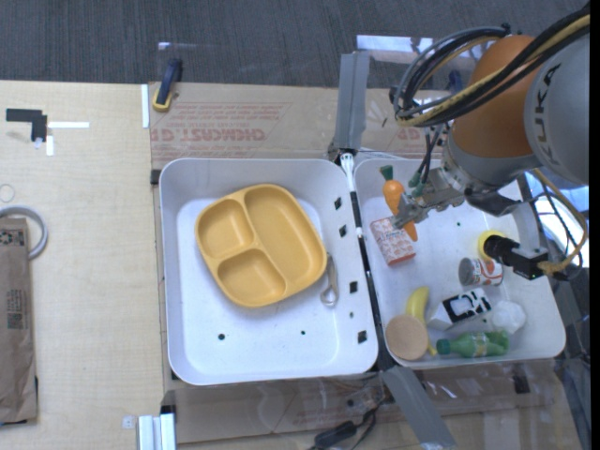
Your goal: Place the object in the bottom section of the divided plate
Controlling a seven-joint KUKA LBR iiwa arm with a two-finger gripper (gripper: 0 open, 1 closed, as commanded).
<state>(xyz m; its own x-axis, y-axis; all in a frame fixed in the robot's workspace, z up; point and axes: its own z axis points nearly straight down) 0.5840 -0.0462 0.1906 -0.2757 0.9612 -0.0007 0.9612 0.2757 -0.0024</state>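
As the arm point(506, 111) reaches in from the right edge of the bench, its gripper point(410, 216) hangs low over the upper left part of the right bin point(450, 242). It is just beside the orange carrot point(393, 193) and over the top of the red-and-white carton point(392, 242); whether it is released or clenched cannot be told from this angle. Yellow divided plate point(261, 245): lies flat in the left bin point(253, 345), toward that bin's upper half and turned at a slant. Its large section faces the bin's right edge, and its two smaller sections face the left and bottom edges. A small grey metal piece point(329, 287) rests against the plate's lower right rim. Right bin, lower half: a banana point(417, 302) just above a round tan disc point(407, 337) near the bottom left corner; a green bottle point(473, 345) on its side along the bottom edge; a small can point(476, 272), a black-and-white packet point(466, 305) and a crumpled white item point(509, 317) toward the right edge
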